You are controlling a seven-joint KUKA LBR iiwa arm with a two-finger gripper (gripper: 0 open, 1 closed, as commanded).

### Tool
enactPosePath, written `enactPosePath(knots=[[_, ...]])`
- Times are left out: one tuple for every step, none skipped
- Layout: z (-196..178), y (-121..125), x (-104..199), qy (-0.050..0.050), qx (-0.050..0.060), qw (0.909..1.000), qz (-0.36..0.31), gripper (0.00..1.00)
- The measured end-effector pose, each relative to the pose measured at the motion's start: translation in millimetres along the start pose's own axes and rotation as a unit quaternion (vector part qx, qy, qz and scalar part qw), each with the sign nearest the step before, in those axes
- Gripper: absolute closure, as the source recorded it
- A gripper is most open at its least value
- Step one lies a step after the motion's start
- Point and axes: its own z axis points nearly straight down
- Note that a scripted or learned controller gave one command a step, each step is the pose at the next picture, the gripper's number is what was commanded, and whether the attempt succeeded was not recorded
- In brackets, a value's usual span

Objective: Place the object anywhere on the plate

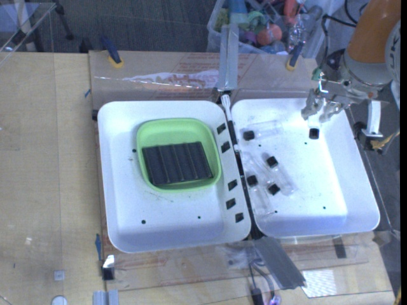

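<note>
two white bins share the bench: the green plate [178,132] sits left, clear black-capped objects [270,170] lie right. the gripper [321,110] (grip state unreadable) hovers there; picking comes next.

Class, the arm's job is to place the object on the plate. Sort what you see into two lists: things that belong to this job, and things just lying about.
Belongs to the job:
- green plate in the left bin
- dark ridged object lying on the plate
- gripper over the right bin

Just lying about:
- clear tub of colourful toys behind the bins
- blue clamp on the bench's back edge
</note>
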Motion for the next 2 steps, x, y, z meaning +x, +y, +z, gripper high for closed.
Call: enactPosePath(knots=[[0, 0, 0, 0.000, 0.000, 1.0000, 0.000, 0.00], [-86, 8, -44, 0.001, -0.001, 0.9993, 0.037, 0.00]])
